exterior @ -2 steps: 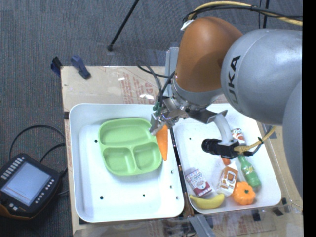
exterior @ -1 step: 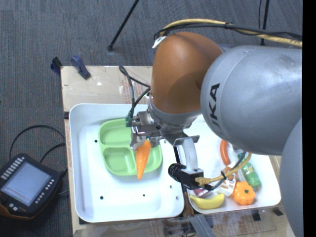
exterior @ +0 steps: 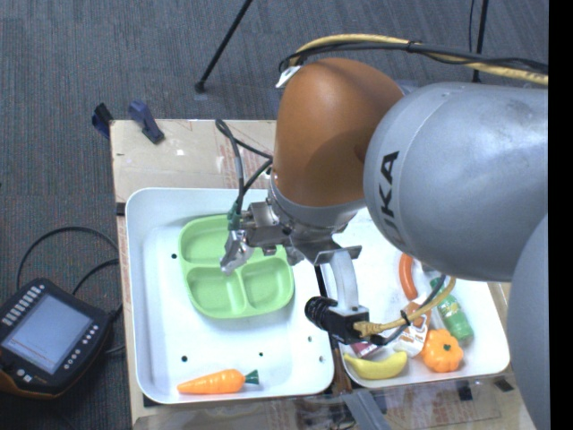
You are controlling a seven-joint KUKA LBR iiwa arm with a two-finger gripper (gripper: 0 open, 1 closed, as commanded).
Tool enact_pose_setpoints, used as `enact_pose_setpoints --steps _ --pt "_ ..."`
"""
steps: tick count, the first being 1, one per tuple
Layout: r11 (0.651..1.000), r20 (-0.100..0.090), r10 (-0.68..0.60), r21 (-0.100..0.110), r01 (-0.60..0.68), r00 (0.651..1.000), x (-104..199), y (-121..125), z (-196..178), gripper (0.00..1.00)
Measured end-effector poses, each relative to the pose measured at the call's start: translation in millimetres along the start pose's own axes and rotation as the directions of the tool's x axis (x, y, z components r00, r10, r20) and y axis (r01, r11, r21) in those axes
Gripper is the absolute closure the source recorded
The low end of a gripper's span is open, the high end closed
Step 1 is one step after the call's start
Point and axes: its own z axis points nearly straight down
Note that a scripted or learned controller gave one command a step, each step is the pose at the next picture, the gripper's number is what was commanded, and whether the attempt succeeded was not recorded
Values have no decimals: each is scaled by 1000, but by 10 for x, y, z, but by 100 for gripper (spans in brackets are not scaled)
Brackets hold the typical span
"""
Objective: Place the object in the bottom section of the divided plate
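Orange plastic carrot (exterior: pixel 211 382), near bin edge, ungrasped. Green divided plastic plate (exterior: pixel 237 279): hand (exterior: pixel 236 256) above; grip state cannot tell. Step: approach. Next: likely lowering over bottom section.

Wooden bench (exterior: pixel 179 155) bearing two white bins (exterior: pixel 152 330) side by side

Divided plate (exterior: pixel 235 278) in left bin (exterior: pixel 148 330), carrot (exterior: pixel 211 382) before it; banana (exterior: pixel 376 365), pumpkin (exterior: pixel 442 350) in right bin (exterior: pixel 488 352).
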Motion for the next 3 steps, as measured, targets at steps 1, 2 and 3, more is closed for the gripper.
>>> enact_pose_setpoints --steps 1,2,3 --pt "1000 5 -4 9 4 1000 10 7 -48 100" --pt "936 0 352 -2 -352 936 -186 255 -410 100" --pt "780 1 626 1 -626 780 609 541 920 100"
